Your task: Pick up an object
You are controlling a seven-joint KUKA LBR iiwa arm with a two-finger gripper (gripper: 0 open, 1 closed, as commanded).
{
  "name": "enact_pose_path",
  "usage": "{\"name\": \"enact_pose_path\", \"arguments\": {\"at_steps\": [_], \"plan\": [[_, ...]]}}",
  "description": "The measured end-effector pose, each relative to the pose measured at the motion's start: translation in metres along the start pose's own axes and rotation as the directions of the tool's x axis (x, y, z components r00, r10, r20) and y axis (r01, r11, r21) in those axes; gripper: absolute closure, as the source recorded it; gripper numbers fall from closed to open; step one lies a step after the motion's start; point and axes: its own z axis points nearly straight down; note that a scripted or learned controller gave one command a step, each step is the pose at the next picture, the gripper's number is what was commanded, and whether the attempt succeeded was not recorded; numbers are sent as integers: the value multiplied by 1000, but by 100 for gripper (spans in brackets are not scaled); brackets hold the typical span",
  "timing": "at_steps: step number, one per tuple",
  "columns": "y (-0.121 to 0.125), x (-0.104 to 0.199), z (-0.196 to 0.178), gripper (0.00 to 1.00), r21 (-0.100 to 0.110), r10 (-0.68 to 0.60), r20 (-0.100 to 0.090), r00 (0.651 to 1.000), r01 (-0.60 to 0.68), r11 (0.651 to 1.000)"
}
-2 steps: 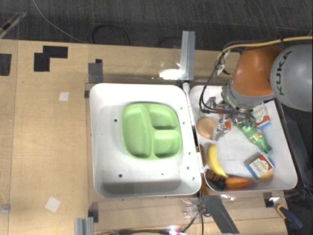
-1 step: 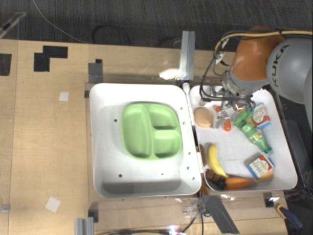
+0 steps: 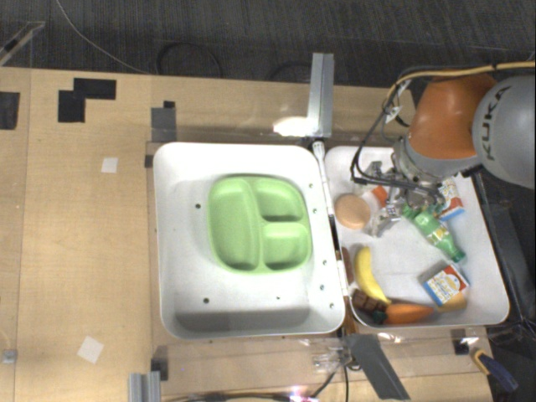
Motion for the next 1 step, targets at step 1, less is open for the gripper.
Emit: {"name": "enact_pose_path", "arguments": {"at_steps": [1], "plan": [[0,-5,0,0,0,26,0,1000,-26,1000]]}}
